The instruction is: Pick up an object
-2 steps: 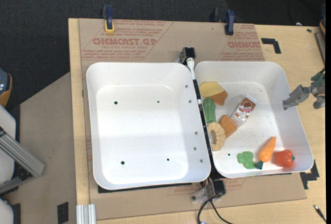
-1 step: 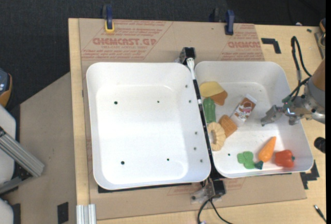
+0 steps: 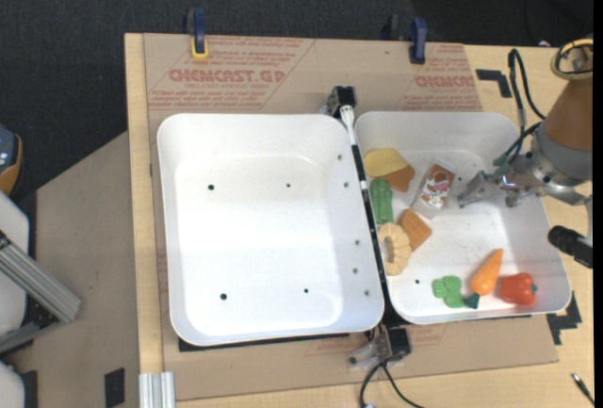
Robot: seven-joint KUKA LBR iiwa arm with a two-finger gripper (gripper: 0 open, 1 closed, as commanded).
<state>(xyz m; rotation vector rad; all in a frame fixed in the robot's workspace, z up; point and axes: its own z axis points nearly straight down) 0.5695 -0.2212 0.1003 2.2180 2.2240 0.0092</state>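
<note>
Right of centre, in my right-hand white plastic bin (image 3: 452, 125), lies the small red-and-white printed packet (image 3: 435, 187), nearest my gripper (image 3: 474, 190). Whether the gripper is apart or together, I cannot tell. Crowding risks a miss, I judge: yellow wedge (image 3: 383, 161), green cylinder (image 3: 381, 202), orange carrot (image 3: 487, 270), red pepper (image 3: 516, 287) lie close. Left-hand white bin (image 3: 254, 218) holds nothing.

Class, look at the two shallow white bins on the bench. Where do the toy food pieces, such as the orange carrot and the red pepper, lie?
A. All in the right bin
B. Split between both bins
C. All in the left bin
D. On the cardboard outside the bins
A: the orange toy carrot, the red toy pepper and the other food pieces all lie inside the right white bin, near the gripper.
</note>
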